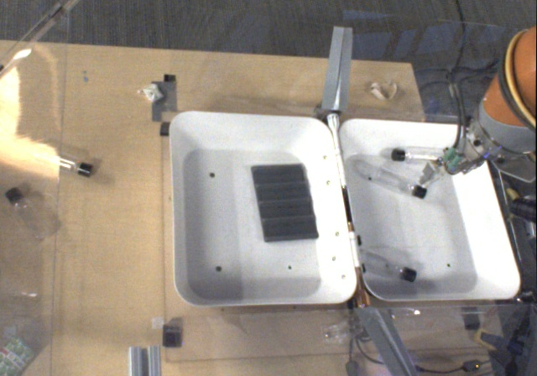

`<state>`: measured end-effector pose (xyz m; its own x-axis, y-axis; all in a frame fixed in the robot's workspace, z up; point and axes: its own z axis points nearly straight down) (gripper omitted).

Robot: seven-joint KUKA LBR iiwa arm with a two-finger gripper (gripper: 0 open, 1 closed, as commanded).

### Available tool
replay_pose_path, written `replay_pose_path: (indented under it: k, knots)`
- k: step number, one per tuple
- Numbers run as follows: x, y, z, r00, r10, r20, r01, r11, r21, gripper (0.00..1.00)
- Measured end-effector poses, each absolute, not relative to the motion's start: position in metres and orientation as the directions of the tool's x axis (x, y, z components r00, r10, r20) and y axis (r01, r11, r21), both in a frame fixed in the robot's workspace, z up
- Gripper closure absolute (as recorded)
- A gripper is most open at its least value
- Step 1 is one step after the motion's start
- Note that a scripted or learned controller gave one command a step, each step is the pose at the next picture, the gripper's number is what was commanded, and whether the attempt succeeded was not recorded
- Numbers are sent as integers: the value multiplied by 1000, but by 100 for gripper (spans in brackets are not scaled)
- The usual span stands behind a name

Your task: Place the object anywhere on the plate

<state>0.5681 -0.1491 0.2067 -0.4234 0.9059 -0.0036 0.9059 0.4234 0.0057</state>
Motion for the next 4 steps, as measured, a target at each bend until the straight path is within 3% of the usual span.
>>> replay_pose_path:
  k: [1, 2, 3, 4]
  knots:
    - [609, -98, 204, -646, 763, -6, 763, 646, 6, 100]
    - [615, -34, 211, -883, 469, -8, 469, 883, 5, 100]
    - [604, 60, 214, -977, 212, -9, 212, 977, 5, 100]
    - [593, 118, 208, -987, -162, -11, -162, 987, 2, 100]
